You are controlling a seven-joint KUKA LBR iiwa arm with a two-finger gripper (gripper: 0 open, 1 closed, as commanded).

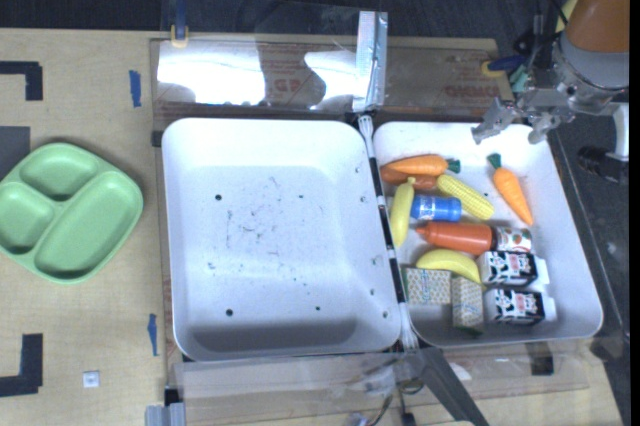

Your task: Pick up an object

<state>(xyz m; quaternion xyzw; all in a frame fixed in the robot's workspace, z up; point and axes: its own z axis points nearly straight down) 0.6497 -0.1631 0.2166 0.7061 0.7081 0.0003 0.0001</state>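
Note:
The right bin (pixel 575 244) holds several toy foods. A carrot (pixel 415 166) lies at its back, with a corn cob (pixel 466 195), a blue bottle (pixel 436 208) and a yellow piece (pixel 401 212) beside it. A second carrot (pixel 512 195) lies alone on the right. Further forward are an orange-red bottle (pixel 458 236), a banana (pixel 448 263), two cow-print cartons (pixel 511 267) (pixel 519 306) and two small boxes (pixel 428 286). My gripper (pixel 514 129) hangs over the bin's back right corner, above the lone carrot. Its fingers are open with nothing between them.
The left bin (pixel 270 234) sits next to the right one, sharing a middle wall. A green divided plate (pixel 66 211) rests on the bench at far left. A clear plastic panel (pixel 270 64) stands behind the left bin.

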